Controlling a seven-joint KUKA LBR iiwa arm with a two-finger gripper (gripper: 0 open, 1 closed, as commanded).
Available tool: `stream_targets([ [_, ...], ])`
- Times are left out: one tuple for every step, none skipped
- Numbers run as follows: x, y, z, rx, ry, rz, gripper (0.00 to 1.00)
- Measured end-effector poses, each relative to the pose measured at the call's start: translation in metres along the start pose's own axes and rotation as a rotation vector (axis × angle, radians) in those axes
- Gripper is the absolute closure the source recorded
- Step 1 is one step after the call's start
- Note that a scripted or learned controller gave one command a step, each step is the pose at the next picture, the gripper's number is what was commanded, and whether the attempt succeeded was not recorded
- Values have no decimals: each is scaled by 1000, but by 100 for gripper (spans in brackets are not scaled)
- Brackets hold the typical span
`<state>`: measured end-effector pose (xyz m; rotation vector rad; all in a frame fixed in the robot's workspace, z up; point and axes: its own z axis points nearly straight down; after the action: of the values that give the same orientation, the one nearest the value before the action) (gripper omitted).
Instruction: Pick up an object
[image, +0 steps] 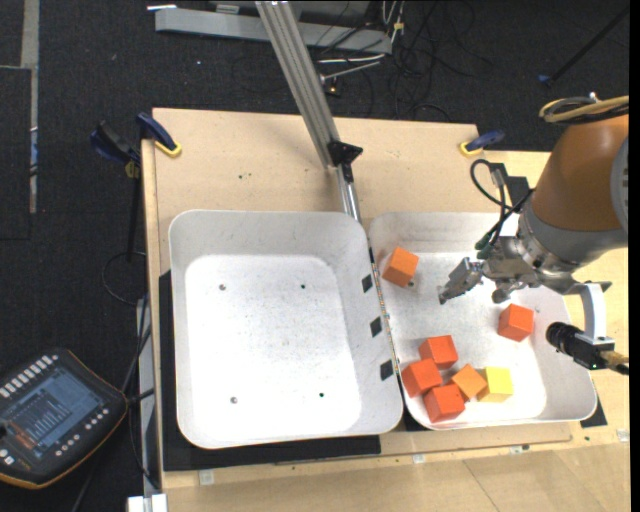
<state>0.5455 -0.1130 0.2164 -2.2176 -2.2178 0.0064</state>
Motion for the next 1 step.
stream_targets([
  [2, -4, 44, -1, 0, 1, 0],
])
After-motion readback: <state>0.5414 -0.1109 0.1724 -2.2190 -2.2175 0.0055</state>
